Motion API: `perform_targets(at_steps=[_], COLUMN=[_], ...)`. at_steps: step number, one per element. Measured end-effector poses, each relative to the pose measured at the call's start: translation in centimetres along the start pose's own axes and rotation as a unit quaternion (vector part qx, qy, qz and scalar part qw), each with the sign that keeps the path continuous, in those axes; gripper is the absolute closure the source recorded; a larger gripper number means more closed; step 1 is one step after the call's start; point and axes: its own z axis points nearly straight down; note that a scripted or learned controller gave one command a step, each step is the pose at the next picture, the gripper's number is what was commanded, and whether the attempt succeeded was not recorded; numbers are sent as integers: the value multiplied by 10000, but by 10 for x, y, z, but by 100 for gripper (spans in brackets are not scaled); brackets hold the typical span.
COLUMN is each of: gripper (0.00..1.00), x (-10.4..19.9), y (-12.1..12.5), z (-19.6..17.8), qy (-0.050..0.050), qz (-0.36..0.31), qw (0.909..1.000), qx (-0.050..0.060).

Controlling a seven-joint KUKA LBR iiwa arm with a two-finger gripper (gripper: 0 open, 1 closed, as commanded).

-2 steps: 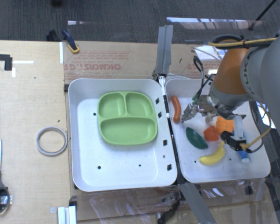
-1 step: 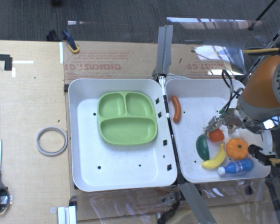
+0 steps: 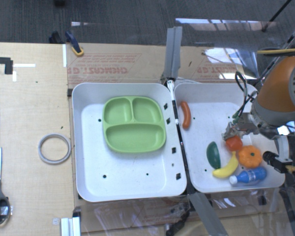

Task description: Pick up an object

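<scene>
Two shallow white plastic bins sit side by side: the left bin point(image 3: 88, 181) carries a pale green divided plastic plate point(image 3: 134, 123), the right bin point(image 3: 206, 109) the loose toys. The grey arm with the orange band point(image 3: 278, 90) reaches in from the right, and its gripper point(image 3: 234, 132) hangs low over the right bin's far right part, just above a small red-orange round toy point(image 3: 233, 143). How the claw stands I cannot tell; the wrist and cables blur it.

Near that toy lie an orange pumpkin-shaped toy point(image 3: 250, 157), a yellow toy banana point(image 3: 227, 167), a blue and white bottle point(image 3: 248, 176) and a dark green pepper-like piece point(image 3: 213, 155); an orange-red toy sausage point(image 3: 186, 114) lies apart by the divider.

The risk, in my judgement, is crowding: the pumpkin appears to touch the red toy, so a descending finger may strike it, nudge the round toy aside and close on nothing.
</scene>
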Motion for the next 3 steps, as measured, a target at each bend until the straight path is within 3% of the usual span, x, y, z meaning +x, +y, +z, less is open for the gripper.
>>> perform_targets(at_steps=[1, 2, 3], gripper=[100, 100, 100], x=[57, 163, 60], y=[19, 8, -46], z=[6, -91, 3], qy=[-2, -3, -2], qz=[-29, -25, -7], qw=[10000, 10000, 10000], qx=[-30, -6, 3])
